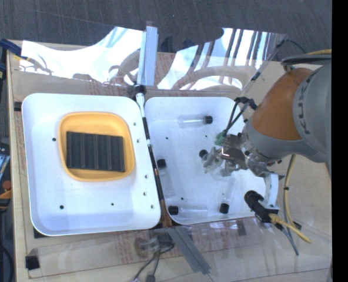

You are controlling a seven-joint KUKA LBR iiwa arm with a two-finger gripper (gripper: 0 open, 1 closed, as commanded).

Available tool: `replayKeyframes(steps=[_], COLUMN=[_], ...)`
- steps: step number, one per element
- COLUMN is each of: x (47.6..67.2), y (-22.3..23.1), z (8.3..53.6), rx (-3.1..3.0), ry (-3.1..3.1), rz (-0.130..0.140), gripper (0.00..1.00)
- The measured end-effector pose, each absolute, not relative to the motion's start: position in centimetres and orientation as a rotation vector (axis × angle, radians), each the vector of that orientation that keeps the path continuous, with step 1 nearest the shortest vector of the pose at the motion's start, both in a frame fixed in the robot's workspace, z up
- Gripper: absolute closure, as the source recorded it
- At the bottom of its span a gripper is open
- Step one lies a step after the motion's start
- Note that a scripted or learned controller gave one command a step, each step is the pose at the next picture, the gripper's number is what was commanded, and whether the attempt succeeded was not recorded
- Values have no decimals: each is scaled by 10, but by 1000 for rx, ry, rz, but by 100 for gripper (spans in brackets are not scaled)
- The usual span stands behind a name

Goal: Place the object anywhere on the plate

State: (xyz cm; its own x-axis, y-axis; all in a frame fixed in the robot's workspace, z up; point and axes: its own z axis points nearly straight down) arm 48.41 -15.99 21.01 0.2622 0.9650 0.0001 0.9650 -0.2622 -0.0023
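The gripper (216,160) is being held low in the right bin (180,210); its finger state cannot be told. A clear tube (194,121), lying crosswise, is being left just up-left. The yellow plate (74,122) is being approached leftward.

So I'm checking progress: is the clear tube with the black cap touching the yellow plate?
Apart. The camera view shows the clear tube lying in the right bin, while the yellow plate sits in the left bin, a divider between them.
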Motion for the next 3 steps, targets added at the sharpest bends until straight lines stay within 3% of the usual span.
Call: replayKeyframes(steps=[1,2,3], x=[580,610,631], y=[-139,-120,-107], z=[269,216,247], rx=[-2320,-2049,-1818], ry=[-2115,-2374,-2561], rz=[2,3,1], gripper=[100,100,100])
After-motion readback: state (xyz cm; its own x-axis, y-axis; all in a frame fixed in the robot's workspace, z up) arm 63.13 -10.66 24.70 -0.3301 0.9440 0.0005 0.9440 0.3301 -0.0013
